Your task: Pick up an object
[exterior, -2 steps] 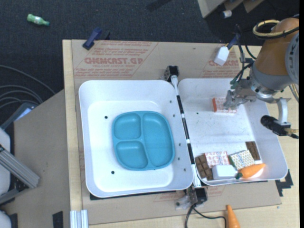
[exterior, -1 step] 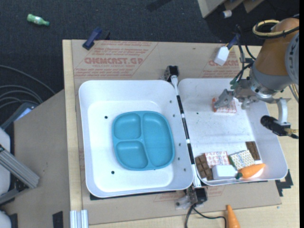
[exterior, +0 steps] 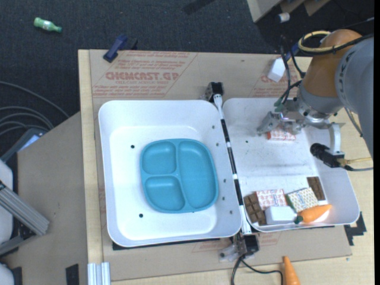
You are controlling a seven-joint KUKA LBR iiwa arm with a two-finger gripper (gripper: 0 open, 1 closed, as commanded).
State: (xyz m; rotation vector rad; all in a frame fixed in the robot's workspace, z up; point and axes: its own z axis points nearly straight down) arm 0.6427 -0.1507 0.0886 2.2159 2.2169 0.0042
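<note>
Two white bins sit side by side on my worktop [exterior: 148, 70], which is a brown board with red print on it. From my feed, the left bin [exterior: 113, 123] has a teal divided plate [exterior: 178, 175] lying flat in the middle, three compartments, nothing in them that I can make out. The right bin [exterior: 255, 159] is where the arm [exterior: 332, 70] is working, reaching in from the right with its orange band up top. The hand [exterior: 279, 122] is down low in the far part of that bin, right over a small white and red packet [exterior: 280, 135] that lies flat on the bin floor. It looks like it's touching or just above the packet, but honestly I can't tell from this angle whether the thing is spread or pinched, too much metal and cable clutter there, and I can't see the packet between anything. Down in the near corner of the right bin there's a little heap: a brown chocolate-bar-looking piece [exterior: 254, 208], a white block [exterior: 280, 214], a patterned packet [exterior: 301, 198], another dark brown bar [exterior: 316, 187] and an orange carrot [exterior: 314, 214] resting against the near rim, all touching or just beside each other, well apart from the hand. Off the worktop, a small green object [exterior: 47, 25] lies on the dark floor up in the far left.
</note>
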